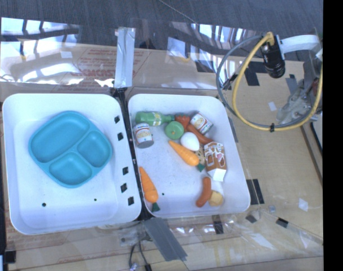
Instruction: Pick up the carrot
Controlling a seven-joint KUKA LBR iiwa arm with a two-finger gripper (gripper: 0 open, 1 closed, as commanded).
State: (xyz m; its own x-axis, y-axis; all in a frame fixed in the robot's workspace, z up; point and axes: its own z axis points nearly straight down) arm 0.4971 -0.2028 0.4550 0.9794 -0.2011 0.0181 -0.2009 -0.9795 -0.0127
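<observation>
Up at the far right, well outside both bins: gripper [297,105], hanging over the bare desk [273,162] beside a loop of yellow cable [239,103]. Open or closed, impossible to tell at this angle. Nothing visibly held.

In the right bin [234,168], 2 carrots. Central carrot [184,153] lying at a slant in the middle, leafy end towards the near right, just below a white egg [189,141] and beside a small carton [215,156]. Second carrot [149,189] close along the bin's left wall, leafy end towards the near edge, apart from the rest of the pile. Both well apart from the gripper.

Also in that bin: a green bottle [148,118], a small can [143,135], a round green piece [174,130], a jar [201,123] and a sausage [204,191].

In the left bin [13,168], a blue divided plate [70,148].
</observation>
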